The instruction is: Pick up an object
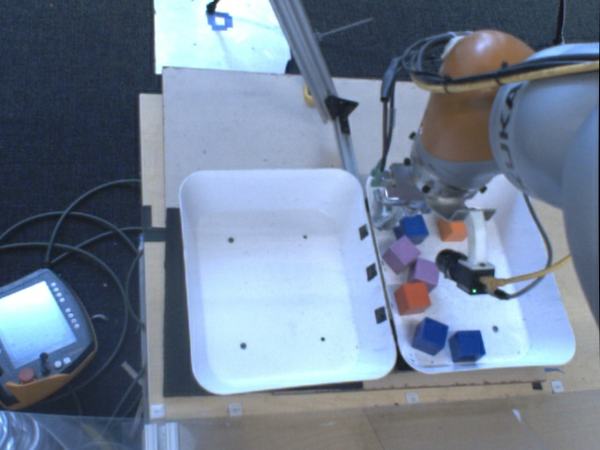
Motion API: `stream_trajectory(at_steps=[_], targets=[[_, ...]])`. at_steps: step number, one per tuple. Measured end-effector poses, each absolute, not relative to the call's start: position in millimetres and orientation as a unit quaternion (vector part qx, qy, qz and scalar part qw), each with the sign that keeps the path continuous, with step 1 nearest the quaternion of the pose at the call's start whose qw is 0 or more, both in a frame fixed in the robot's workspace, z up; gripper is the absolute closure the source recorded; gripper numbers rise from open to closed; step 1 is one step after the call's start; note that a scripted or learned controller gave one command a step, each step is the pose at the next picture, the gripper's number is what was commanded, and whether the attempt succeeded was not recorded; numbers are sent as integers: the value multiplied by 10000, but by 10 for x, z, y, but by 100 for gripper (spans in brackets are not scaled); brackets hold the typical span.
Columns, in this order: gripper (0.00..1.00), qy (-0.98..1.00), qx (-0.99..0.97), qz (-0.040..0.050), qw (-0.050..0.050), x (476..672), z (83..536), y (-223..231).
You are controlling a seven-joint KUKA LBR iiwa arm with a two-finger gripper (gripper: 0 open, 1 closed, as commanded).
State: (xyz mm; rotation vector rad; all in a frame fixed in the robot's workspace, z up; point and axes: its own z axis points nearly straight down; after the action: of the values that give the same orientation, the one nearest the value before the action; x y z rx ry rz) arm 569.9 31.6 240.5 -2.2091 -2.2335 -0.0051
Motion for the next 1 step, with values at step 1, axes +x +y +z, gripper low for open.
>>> stream_trajectory(at_steps=[1], targets=[[100,-7108,-7034,-11,-1,5819,2247,796]])
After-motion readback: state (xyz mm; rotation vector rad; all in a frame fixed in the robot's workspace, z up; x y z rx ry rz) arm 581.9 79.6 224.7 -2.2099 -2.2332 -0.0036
